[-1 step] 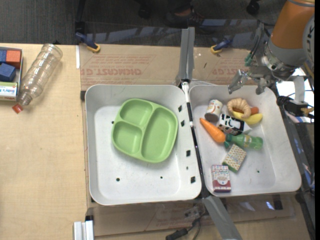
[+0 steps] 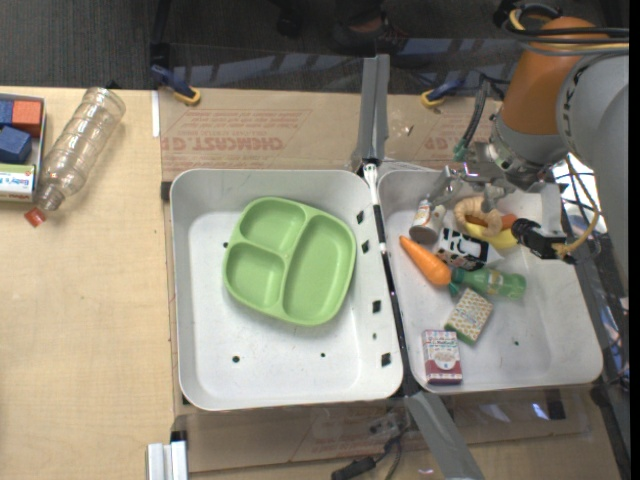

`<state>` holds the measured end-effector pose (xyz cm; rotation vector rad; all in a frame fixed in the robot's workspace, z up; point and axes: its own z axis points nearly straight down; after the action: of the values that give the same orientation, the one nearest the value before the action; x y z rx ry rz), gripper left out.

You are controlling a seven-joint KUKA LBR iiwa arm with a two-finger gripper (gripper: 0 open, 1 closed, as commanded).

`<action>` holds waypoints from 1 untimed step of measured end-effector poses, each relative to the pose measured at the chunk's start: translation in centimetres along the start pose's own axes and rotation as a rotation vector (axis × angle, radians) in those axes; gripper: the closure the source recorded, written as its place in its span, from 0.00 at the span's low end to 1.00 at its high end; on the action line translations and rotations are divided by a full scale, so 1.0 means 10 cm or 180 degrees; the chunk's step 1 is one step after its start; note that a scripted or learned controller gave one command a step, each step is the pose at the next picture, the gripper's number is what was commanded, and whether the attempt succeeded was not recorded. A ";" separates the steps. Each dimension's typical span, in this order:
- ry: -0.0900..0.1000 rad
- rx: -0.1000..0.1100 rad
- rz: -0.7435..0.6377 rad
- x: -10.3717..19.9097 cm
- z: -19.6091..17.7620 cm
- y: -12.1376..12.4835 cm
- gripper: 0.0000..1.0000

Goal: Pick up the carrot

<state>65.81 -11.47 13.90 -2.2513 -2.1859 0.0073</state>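
Starting nearest: a red carton (image 2: 442,357) and a patterned packet (image 2: 469,316) are seen low in the right bin (image 2: 560,368), open floor beside them. Farther back, the carrot (image 2: 425,260) lies tilted by the left wall, a green bottle (image 2: 490,283) just beside it. Beyond, the gripper (image 2: 470,183) hangs over clutter near the banana (image 2: 487,226); its spread cannot be told.

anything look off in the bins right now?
Nothing damaged or spilled. The right bin is cluttered: the carrot lies against a heap of toy food, with a green bottle on its side. The green plate sits flat.
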 end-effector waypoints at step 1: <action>-0.0003 -0.0043 0.0027 -0.07 0.39 0.05 0.00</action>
<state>66.26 -12.14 9.97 -2.2680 -2.1838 -0.0064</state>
